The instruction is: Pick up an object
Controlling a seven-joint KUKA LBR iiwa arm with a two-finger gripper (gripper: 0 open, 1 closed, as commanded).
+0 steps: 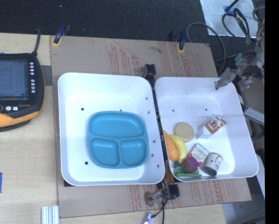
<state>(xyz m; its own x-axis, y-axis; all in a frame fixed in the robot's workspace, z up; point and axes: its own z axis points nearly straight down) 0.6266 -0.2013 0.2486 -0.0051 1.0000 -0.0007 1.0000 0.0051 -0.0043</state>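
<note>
The right bin (pixel 195 90) holds a cluster of small things in its near half. A round beige disc (pixel 184 131) lies mid-bin, with a small orange and white carton (pixel 215 124) to its right. A yellow banana (pixel 178 146) and an orange piece (pixel 170 146) rest against the left wall. Nearer the front are a small printed packet (pixel 199 151), a purple item (pixel 191 163), a green item (pixel 186 173) and a can (pixel 212 164) on its side. My gripper (pixel 223 82) hangs at the bin's far right corner, well away from all of them.
The left bin (pixel 74 101) carries a blue divided plate (pixel 117 139). A teach pendant (pixel 13 90) lies on the bench at the far left. Cables and arm parts (pixel 244 69) crowd the upper right beside the right bin.
</note>
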